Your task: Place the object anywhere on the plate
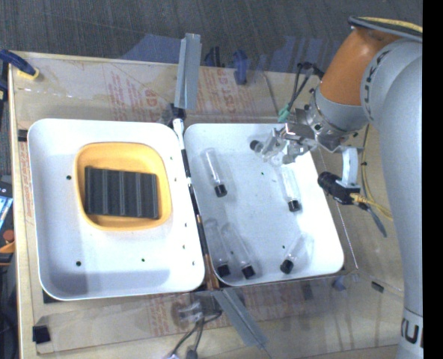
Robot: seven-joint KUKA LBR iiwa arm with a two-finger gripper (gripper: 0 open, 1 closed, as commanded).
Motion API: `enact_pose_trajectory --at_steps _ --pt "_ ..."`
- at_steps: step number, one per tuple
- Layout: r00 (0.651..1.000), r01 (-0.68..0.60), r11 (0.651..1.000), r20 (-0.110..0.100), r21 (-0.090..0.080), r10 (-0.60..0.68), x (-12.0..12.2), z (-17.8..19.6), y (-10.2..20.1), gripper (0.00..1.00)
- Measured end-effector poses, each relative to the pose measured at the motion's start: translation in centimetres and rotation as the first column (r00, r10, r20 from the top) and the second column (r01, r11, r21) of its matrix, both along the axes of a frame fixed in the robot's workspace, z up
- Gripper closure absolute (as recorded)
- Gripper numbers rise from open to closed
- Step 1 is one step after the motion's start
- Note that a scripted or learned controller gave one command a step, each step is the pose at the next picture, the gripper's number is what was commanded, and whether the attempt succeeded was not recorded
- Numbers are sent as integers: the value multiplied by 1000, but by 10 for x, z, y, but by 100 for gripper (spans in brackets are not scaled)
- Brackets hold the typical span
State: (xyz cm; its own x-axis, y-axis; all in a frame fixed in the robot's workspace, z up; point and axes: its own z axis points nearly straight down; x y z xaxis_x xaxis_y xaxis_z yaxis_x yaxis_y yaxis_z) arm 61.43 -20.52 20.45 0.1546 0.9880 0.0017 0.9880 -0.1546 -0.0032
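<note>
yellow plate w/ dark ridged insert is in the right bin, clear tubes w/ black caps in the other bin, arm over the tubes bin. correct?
Not quite. The camera view shows the yellow plate with the dark ridged insert in the left bin, not the right. The rest holds: the clear tubes with black caps lie in the right bin, and the arm's tool is over that bin's upper part.

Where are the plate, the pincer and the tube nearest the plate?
plate (123,158): camera view, on its yellow rim above the dark ridged centre, in the left bin.
pincer (275,145): camera view, at its tip over the right bin.
tube (213,170): camera view, on the clear body above its black cap.
</note>
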Motion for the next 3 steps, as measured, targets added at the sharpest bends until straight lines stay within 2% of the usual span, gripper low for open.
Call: enact_pose_trajectory --at_steps 1,2,3 --pt "967 -255 967 -1 0 255 6 13 60 100" --pt "843 -538 843 0 -1 538 4 -7 112 100" --pt "703 -711 703 2 -3 711 10 1 156 100"
